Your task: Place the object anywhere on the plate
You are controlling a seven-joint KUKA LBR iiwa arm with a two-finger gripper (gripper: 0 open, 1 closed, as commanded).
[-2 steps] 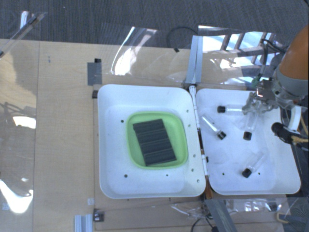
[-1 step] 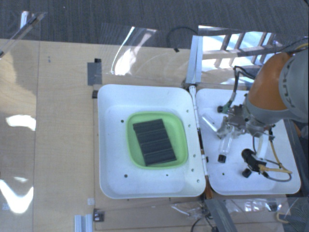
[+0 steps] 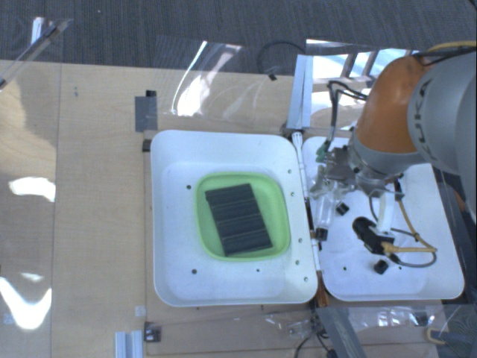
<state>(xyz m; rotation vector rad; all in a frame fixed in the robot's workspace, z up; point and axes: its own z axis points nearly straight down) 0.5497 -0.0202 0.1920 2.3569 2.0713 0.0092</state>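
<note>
1. We see a dark grey, flat rectangular block with ribbed bands across it (image 3: pixel 238 219), lying at a slight tilt.
2. It rests on the square lime-green plate (image 3: pixel 279 200), which sits in the left shallow white bin (image 3: pixel 168 222).
3. The grey arm's two-finger gripper (image 3: pixel 326 187) hangs over the right white bin (image 3: pixel 440 274), near the wall the bins share.
4. The block lies well left of the gripper, apart from it.
5. We cannot tell whether the gripper is released or clenched.

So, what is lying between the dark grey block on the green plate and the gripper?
In the camera view: the green plate rim, white floor of the left bin, then both bins' adjoining walls. The dark grey block lies left of the gripper.
</note>
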